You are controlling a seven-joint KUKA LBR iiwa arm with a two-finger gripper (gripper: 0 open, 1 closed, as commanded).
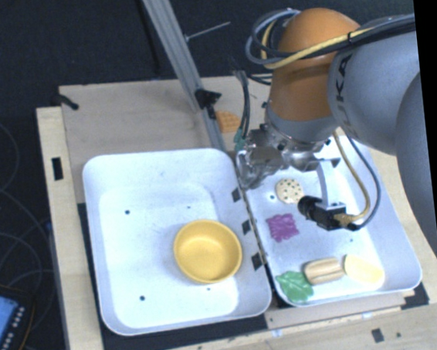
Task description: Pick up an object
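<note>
My gripper (250,168) hangs over the far left corner of the right bin (386,222), close to the wall shared with the left bin. Below it in the right bin lie a round beige perforated disc (286,190) and a purple flat piece (281,226). Along that bin's near edge sit a green piece (294,284), a tan cylinder (323,270) and a pale yellow round piece (363,269). A yellow bowl (206,250) stands upright in the left bin (122,219). Nothing shows between the gripper's tips.
The grey arm with its orange band (311,59) covers the far right of the right bin. A black cable fitting (321,211) hangs beside the purple piece. A slanted metal rail (179,58) runs from the top down to the bins' far edge.
</note>
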